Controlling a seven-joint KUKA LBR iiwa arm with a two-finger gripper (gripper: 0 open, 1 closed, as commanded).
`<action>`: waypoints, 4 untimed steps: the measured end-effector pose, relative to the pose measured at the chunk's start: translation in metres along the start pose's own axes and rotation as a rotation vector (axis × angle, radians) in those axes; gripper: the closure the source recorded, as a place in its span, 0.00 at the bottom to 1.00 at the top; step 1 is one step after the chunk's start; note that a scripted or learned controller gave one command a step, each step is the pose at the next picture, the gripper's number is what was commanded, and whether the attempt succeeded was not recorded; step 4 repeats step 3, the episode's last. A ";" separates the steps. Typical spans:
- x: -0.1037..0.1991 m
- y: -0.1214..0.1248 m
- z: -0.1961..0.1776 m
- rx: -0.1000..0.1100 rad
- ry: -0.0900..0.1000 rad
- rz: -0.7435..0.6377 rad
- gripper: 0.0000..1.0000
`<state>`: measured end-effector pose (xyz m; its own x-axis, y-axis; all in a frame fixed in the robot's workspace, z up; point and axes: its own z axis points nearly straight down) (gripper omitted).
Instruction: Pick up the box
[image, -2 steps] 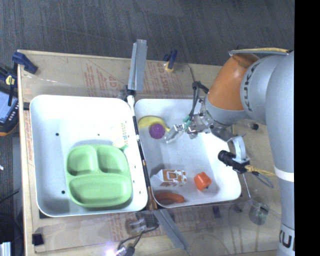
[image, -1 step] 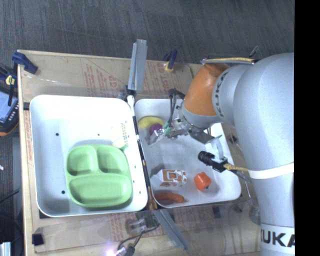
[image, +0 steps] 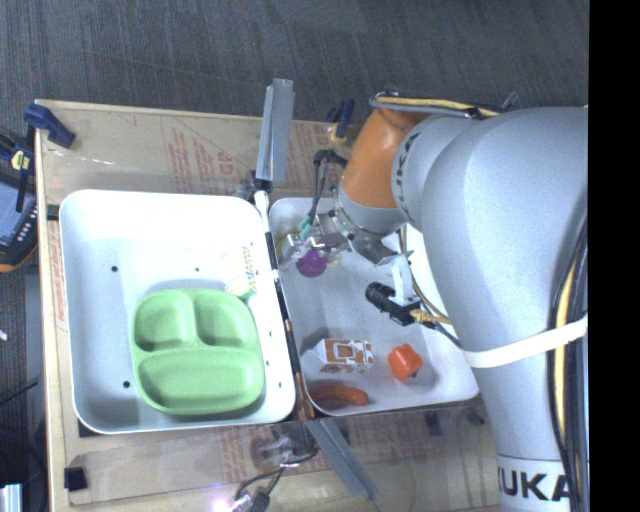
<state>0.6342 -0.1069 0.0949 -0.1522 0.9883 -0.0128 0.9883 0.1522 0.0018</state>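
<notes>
Box (image: 345, 354), white with brown print

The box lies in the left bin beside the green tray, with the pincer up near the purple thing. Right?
Not quite: the camera view shows the box in the right bin, away from the green tray. The pincer is indeed by the purple thing.

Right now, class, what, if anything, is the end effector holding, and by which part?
It cannot be told. The end effector sits over a purple object, far from the box.
</notes>
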 end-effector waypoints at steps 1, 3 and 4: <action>0.003 0.001 -0.010 -0.001 0.005 -0.007 1.00; 0.111 -0.053 -0.149 0.001 0.013 -0.141 1.00; 0.111 -0.053 -0.149 0.001 0.013 -0.141 1.00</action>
